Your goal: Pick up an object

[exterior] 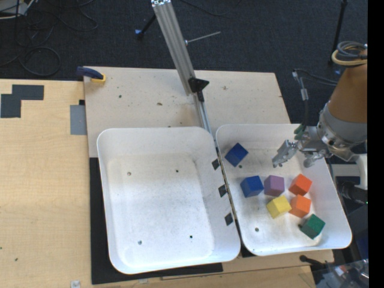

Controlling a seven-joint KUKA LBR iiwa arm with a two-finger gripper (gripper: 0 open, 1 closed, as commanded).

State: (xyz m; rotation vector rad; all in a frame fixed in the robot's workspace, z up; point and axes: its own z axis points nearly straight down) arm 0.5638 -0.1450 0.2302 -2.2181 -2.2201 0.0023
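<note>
The right bin [258,245] holds several small cubes. A blue cube [236,154] lies near its back left, and a second blue cube [252,186] sits beside a purple cube [274,185]. A yellow cube [278,206], two orange cubes [300,184] [300,206] and a green cube [312,226] lie toward the front right. My gripper [292,154] hangs above the bin's back right part, just behind the purple cube and the upper orange cube. Nothing shows between its fingers, which look spread apart.
The left bin [120,143] stands alongside, parted from the right one by a ridge with black clips [221,190]. A slanted metal post [177,47] rises behind the bins. A blue and yellow clamp [91,74] lies at the board's back left corner.
</note>
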